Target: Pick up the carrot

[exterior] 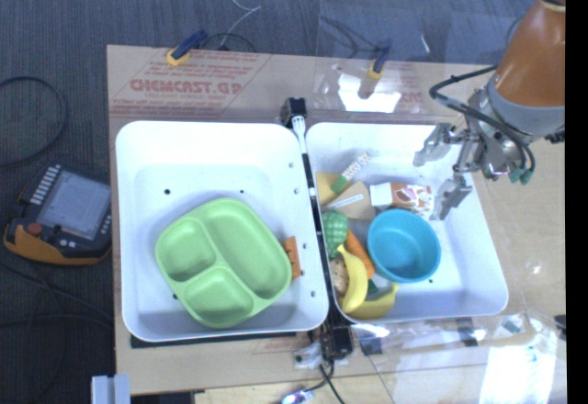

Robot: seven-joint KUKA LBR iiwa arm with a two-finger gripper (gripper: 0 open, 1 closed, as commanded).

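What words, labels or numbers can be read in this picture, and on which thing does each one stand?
"CHEMCAST GP", in red letters, roughly as it reads, on the brown paper sheet under the two bins.
Print on the small food packet in the right bin: too small to read.
Screen of the handheld controller on the floor: too blurred to read.
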